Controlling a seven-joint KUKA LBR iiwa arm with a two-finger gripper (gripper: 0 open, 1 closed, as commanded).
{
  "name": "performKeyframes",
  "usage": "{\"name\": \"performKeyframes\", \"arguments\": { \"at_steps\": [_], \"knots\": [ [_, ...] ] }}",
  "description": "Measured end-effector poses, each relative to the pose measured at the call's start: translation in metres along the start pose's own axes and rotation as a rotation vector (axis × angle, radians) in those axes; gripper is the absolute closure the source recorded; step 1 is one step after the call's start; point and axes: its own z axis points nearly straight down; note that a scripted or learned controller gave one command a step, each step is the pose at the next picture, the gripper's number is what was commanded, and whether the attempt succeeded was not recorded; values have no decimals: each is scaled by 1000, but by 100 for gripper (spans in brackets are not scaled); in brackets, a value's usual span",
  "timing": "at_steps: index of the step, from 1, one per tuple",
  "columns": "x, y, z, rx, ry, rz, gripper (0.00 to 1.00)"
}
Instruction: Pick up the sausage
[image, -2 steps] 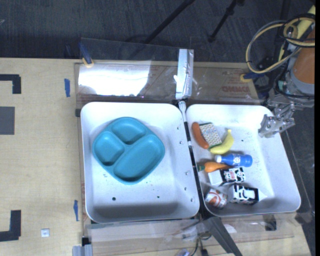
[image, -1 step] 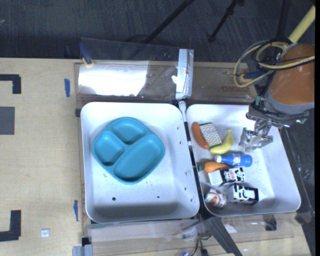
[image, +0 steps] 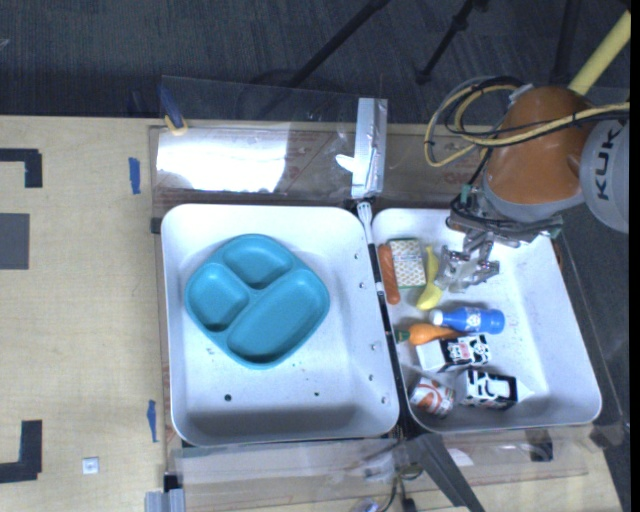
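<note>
White plastic makes up both bins. The left bin (image: 200, 400) carries a blue divided plate (image: 258, 297) near its middle, with bare floor along all four walls. The right bin (image: 560, 330) holds the clutter. Along its left wall, toward the far corner, lies the sausage (image: 388, 274), an orange-red stick running lengthwise beside the wall and touching a speckled block (image: 407, 262) on its other side. A yellow banana (image: 431, 285) sits just past that block. Nearer the front edge come a carrot (image: 430, 333), a blue and white bottle (image: 470, 320), two black-and-white toys (image: 480, 372) and a small ball (image: 432, 397) (brown and white). The bin's right half is open floor. The gripper (image: 471, 268) hangs over the bin's far middle, close to the banana and apart from the sausage; whether its metal fingers are spread or closed cannot be told.
</note>
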Motion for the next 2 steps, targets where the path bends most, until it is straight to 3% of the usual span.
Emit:
{"name": "performKeyframes", "arguments": {
  "at_steps": [1,2],
  "knots": [
    [2,51,15,-16,1,175,100],
    [25,107,3,37,-20,331,100]
  ]
}}
